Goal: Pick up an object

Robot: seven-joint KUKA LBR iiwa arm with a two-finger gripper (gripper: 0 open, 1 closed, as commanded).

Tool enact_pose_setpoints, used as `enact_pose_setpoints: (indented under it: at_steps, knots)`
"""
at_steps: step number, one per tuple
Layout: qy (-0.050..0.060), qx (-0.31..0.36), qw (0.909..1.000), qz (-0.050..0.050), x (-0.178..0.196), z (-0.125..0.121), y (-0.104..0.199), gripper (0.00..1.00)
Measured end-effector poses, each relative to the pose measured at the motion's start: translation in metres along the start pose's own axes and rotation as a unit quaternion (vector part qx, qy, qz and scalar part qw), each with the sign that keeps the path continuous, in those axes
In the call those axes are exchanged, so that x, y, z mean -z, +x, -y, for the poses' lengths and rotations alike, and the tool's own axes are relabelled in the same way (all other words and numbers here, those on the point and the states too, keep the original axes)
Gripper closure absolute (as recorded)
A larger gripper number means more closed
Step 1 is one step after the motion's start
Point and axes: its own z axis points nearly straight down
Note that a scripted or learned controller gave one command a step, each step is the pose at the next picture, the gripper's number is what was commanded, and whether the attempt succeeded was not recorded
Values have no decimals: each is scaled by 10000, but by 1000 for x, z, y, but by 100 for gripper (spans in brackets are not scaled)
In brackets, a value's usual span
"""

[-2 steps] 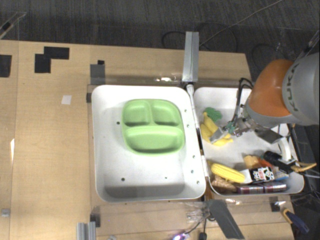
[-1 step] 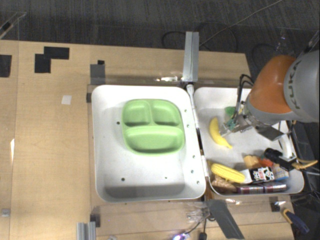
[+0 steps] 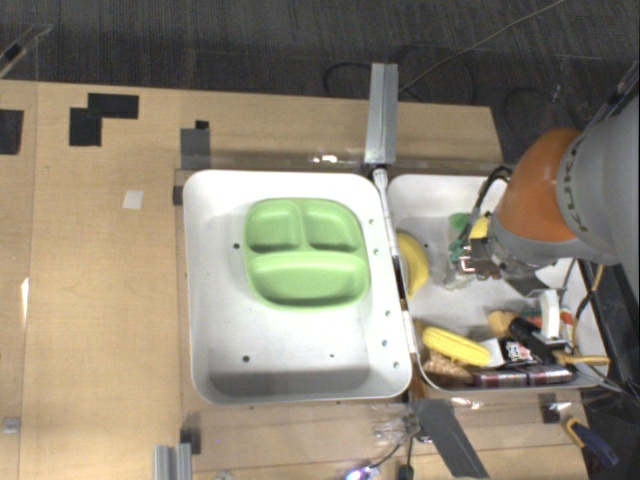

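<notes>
Camera view: arm point(image 3: 590, 183) reaches in from right over the right bin point(image 3: 430, 193). Hand point(image 3: 467, 261) is low in that bin, near its middle; can't tell how wide it's opened or if it has anything. Banana point(image 3: 411, 262) lies just left of hand, by the bin's left wall. Corn point(image 3: 455, 346) sits nearer the front, w/ a marker point(image 3: 520, 376) and other small items beside it. Left bin point(image 3: 200, 298) holds a green tray point(image 3: 303, 251), upside unclear. Both bins on bench point(image 3: 90, 298).
</notes>
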Motion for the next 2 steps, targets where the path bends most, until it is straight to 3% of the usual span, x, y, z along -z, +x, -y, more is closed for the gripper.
enact_pose_setpoints:
  at_steps: [1,2]
  knots:
    - [-1,-10,10000,9,0,0,-1,0]
    - [4,621,9981,12,1,67,-57,0]
